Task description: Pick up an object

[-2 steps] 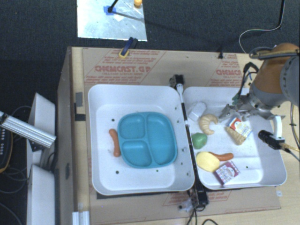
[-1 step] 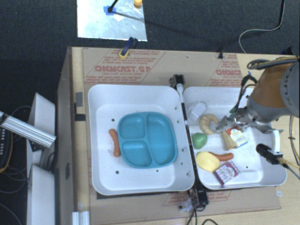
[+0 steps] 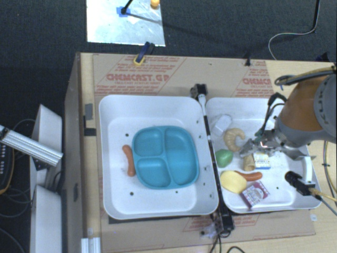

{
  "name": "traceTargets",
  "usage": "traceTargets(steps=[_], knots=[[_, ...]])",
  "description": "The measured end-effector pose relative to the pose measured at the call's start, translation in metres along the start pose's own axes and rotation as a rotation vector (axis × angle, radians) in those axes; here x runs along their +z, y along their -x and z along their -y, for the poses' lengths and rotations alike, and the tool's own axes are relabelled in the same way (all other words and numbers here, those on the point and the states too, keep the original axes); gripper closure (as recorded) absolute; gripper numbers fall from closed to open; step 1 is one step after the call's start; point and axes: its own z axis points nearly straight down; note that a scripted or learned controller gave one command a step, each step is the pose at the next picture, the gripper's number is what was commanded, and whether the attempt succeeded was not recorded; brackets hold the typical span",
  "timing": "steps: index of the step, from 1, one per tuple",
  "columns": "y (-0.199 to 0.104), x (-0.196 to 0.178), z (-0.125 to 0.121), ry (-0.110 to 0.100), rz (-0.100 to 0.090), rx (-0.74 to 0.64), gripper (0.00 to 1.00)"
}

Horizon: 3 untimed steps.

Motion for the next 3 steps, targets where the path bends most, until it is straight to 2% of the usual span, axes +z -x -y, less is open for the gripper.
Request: traceTargets(steps=[1,2,3], knots=[[0.0,-0.012,-0.002,0.004,0.0,-0.001,1.0],[-0.083,-0.101,-0.018,0.005,-0.001,-0.004,1.0],[-0.081,-0.1,-0.017,0.002,0.0,-0.002,0.0]])
